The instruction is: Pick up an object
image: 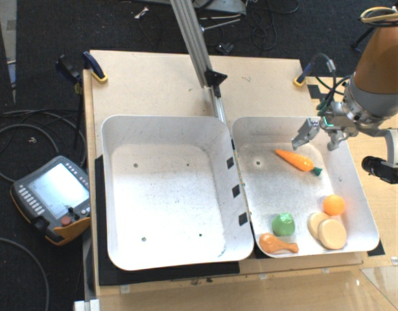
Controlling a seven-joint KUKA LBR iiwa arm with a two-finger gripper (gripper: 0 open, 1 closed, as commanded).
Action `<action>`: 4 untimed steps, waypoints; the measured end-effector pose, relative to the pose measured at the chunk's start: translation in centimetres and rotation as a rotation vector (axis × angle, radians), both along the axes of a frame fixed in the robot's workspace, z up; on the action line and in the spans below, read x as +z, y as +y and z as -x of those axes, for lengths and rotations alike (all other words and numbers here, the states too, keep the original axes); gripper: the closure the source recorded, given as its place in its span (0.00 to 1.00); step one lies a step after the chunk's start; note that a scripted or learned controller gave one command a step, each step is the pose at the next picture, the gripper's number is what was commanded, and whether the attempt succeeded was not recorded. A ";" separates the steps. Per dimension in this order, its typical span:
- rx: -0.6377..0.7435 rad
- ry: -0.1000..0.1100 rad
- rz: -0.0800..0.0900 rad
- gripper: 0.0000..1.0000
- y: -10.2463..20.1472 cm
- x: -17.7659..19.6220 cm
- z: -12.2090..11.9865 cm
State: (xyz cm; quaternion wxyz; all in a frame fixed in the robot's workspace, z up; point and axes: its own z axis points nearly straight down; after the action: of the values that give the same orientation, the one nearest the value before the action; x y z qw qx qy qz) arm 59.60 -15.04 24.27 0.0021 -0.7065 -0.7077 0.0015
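In the right bin (264, 138) lies an orange carrot (295, 160) with a green tip, pointing down to the right. Near the front of that bin sit a green ball (284, 224), an orange ball (334, 205), a tan rounded piece (327, 231) and an orange pear-shaped toy (277, 243). My gripper (321, 137) hangs above the bin's far right part, just beyond the carrot and apart from it. Its two fingers are spread open with nothing between them.
The left bin (163, 190) stands beside the right one, their walls meeting in the middle. A slanted metal pole (194, 34) rises from behind the bins. A teach pendant (51, 199) lies on the floor at the left. Yellow clamps (95, 67) hold the board's far corners.
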 end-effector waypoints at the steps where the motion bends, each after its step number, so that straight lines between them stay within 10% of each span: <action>1: 0.000 -0.003 0.001 0.00 0.0 0.2 0.0; 4: -0.002 -0.004 0.001 0.00 0.8 -15.0 0.2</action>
State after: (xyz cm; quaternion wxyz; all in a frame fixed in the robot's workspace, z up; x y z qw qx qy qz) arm 59.39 -14.27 9.30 0.0005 -0.7071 -0.7071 0.0006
